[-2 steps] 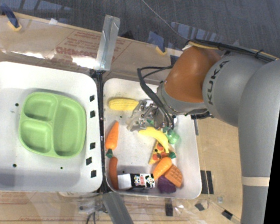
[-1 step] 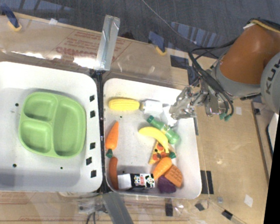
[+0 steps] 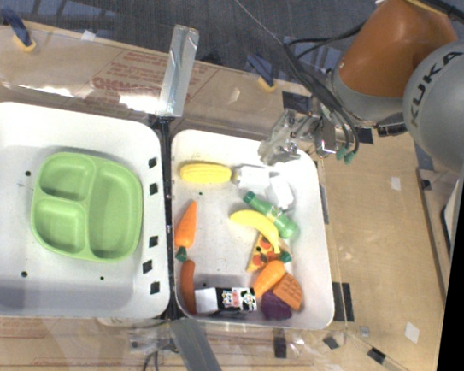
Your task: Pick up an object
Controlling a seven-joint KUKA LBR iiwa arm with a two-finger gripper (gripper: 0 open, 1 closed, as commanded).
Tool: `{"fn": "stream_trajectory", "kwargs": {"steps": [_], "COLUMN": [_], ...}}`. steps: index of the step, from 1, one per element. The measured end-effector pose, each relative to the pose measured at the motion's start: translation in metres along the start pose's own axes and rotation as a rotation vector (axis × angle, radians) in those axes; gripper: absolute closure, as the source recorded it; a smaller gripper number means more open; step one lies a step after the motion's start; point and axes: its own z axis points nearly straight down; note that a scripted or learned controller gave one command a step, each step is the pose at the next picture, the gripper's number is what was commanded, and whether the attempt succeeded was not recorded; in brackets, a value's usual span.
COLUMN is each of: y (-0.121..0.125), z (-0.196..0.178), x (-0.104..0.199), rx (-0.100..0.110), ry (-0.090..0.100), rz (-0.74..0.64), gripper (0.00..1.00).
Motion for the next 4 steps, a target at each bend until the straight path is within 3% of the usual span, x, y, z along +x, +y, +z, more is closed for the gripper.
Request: {"fn": "stream_trajectory", "kwargs": {"steps": [1, 2, 3, 4], "y": [0.000, 0.079, 0.133, 0.199], "z": [-0.011, -0.023, -0.037, 0.011], "x": [-0.001, 0.022, 0.006, 0.061], "rx": [0.002, -0.002, -0.001, -0.001], "ry": [-0.002, 0.002, 0.001, 0.011], "rz": [-0.002, -0.073, -0.028, 0.006], "gripper": [1.00, 1.00, 1.00, 1.00]}}
